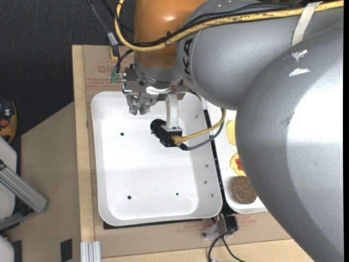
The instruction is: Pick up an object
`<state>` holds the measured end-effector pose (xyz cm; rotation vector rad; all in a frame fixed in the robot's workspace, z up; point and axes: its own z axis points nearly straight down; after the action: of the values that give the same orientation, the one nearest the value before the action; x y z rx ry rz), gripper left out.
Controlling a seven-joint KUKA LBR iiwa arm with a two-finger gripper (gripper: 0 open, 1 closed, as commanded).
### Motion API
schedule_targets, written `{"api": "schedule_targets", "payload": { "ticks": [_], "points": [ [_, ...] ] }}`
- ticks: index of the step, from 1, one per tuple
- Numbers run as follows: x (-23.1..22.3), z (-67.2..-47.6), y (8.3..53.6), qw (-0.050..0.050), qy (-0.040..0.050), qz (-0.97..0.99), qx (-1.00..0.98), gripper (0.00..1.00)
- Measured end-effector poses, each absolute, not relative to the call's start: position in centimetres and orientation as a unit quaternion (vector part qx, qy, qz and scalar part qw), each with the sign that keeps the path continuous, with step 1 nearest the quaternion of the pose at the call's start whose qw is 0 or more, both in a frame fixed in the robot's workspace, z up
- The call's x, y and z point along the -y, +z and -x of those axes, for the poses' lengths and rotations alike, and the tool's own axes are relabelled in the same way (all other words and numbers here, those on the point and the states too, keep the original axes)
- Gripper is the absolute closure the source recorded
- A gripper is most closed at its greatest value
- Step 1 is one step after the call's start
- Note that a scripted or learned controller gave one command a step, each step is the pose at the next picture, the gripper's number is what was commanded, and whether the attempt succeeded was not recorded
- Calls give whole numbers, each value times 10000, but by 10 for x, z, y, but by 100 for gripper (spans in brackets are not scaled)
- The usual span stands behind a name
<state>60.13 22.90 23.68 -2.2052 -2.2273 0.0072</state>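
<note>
You are looking down from the camera above the bench. The big grey robot arm [283, 119] is reaching in from the right side and is covering much of the picture. Its shiny orange band [158, 21] is sitting near the top, with yellow and black cables looping around it.

Below the orange band, the grey metal gripper [139, 105] is hanging over the far end of the shallow white plastic bin on the left [101, 162]. It is pointing down at the bin floor. You cannot tell how far open it is, and you cannot tell if it is holding anything. Just beside it, a small black part with a yellow cable [163, 132] is hanging over the middle of the same bin. A few small black dots [129, 197] are showing on the white floor of that bin.

The things to pick up are lying in the shallow white plastic bin on the right [240, 207], and the arm is hiding most of that bin. A flat round brown disc [244, 190] is lying near its front corner. A small red and yellow thing [235, 164] is lying just behind the disc. A pale yellow piece [231, 132] is peeking out farther back, by the wall between the bins. All three are well apart from the gripper.

Both bins are resting on a flat brown cardboard sheet [82, 91].
</note>
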Motion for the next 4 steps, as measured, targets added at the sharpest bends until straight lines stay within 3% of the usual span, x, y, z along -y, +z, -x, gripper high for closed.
{"api": "schedule_targets", "payload": {
  "ticks": [1, 2, 3, 4],
  "points": [
    [-204, -626, 232, -8, -3, 7081, 7061, 100],
    [-96, -654, 215, -12, 29, 7109, 7033, 100],
    [-67, -597, 183, 31, 39, 7089, 7053, 100],
    [4, -580, 286, -54, -31, 7099, 7043, 100]
  ]
}}
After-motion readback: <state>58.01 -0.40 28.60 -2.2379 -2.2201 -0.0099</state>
